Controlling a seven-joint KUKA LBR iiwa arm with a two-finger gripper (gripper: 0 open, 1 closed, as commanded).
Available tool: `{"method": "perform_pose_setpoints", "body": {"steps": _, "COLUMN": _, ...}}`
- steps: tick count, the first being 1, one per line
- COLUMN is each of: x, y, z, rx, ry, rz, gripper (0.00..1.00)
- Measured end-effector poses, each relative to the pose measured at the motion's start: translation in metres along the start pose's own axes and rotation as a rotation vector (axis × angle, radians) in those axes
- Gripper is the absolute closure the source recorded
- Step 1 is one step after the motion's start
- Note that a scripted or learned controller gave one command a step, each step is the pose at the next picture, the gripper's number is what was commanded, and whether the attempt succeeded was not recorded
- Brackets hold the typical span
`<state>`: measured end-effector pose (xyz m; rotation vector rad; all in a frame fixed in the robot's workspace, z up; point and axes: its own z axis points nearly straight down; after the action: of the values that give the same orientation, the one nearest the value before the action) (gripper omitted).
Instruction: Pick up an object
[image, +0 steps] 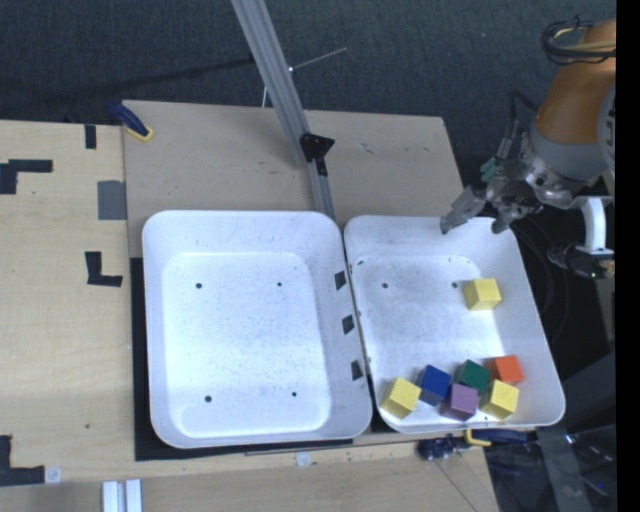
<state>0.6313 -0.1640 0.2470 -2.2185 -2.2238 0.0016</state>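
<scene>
Camera view: nearest, small cubes are crowded in the right white plastic bin (528, 300), a purple cube (463, 399) touching neighbours, so a neighbour could be knocked. A lone yellow cube (482, 293) is seen farther back. The splayed, empty claw (478, 215) is poised over the far rim. Beyond, the tan desk (60, 200) meets dark floor.

Six coloured cubes (462, 385) in right bin (420, 250), one yellow cube (482, 293) apart

A single fixed camera looks down at a slant from above the bench (250, 150), far enough back to take in both white bins (240, 320) side by side (the arm (575, 110) enters from the right).
</scene>
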Motion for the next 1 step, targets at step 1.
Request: {"method": "perform_pose_setpoints", "body": {"steps": 1, "x": -0.0001, "y": -0.0001, "z": -0.0001, "rx": 0.000, "ry": -0.001, "rz": 0.000, "gripper": 0.00}}
